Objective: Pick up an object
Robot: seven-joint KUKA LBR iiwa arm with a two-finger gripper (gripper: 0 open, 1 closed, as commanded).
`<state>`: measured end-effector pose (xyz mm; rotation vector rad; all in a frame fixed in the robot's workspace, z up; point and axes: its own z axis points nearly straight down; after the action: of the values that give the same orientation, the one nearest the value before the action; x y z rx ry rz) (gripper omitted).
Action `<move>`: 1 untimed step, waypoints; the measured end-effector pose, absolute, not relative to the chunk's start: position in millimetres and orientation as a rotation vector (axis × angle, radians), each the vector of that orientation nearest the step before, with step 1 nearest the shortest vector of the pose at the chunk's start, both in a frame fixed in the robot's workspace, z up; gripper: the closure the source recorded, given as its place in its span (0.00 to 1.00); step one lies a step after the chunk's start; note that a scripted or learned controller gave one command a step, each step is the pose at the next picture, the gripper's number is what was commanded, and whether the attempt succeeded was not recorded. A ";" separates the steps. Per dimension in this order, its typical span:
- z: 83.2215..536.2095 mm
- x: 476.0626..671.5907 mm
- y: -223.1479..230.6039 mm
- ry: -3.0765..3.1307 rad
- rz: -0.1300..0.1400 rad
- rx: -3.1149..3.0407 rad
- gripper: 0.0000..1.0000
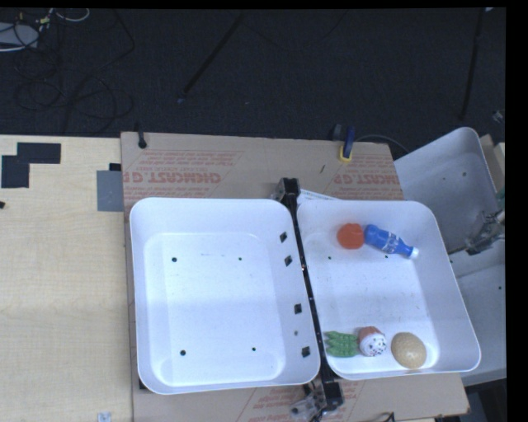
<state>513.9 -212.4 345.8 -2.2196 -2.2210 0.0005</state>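
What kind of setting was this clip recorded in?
Probably a robotics lab bench for pick-up trials: two white bins side by side on cardboard, small toys such as a blue bottle in one, cables across the dark floor.

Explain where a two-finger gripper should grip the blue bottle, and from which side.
Grip the blue bottle across its wide body, probably from straight above. It lies flat and slanted, its white cap away from the orange ball at its base; close across the narrow width, near the middle.

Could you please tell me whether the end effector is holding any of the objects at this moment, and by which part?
It cannot be told. The blue bottle, orange ball, green toy and tan egg all lie loose in the right bin.
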 end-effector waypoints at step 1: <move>370.3 474.9 -212.6 -2.221 0.000 -2.220 1.00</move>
<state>474.9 -212.6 370.3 -2.2202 -2.2213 0.0001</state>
